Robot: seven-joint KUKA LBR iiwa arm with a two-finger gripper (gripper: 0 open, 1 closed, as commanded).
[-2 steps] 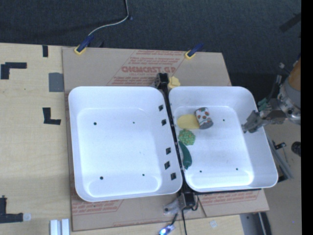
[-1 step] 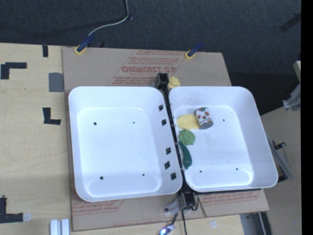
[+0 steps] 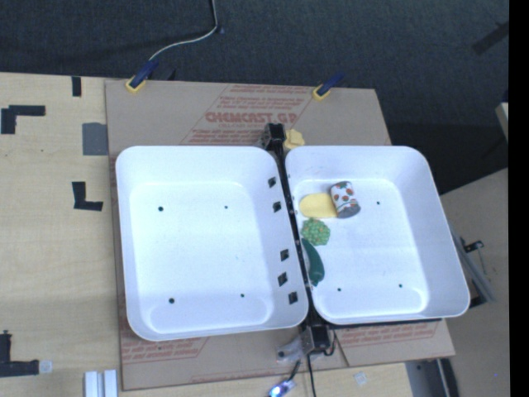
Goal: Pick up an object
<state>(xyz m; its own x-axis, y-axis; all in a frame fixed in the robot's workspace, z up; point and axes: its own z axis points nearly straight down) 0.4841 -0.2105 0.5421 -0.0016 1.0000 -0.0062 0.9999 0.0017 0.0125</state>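
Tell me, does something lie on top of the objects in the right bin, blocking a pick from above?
Nothing visible covers them. The yellow piece, the patterned block, the green ball and the dark green piece lie uncovered near the right bin's left wall.

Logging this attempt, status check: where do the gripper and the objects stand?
Right bin holds a yellow piece, a patterned block touching it, a green piece and a dark green strip, clustered near the divider. Nothing lifted.
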